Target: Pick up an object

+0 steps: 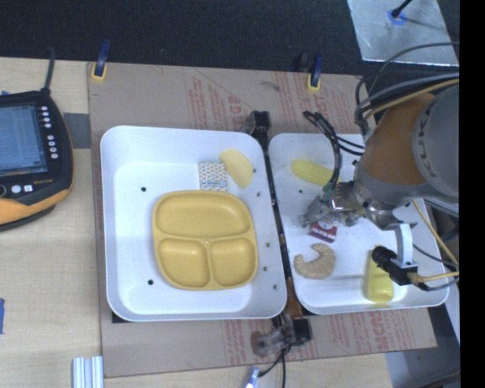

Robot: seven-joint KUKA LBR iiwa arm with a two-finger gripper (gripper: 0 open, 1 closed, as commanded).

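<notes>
Gripper (323, 214): lowered at centre right into the right bin (436, 301); finger state cannot be told.
Red-and-white packet (324, 232): lies just below the gripper, the likely target.
Tan crescent (316, 261): lies lower, apart.
Left bin (113, 217): holds a yellow divided plate (204, 238).

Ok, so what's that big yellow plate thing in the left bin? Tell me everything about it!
The yellow tray looks like smooth, pale yellow plastic, with rounded corners. It has three sunken sections: one long one across the far side and two smaller ones side by side nearer the camera. It lies flat, right side up, in the left bin. A small patterned packet sits at its far edge.
</notes>
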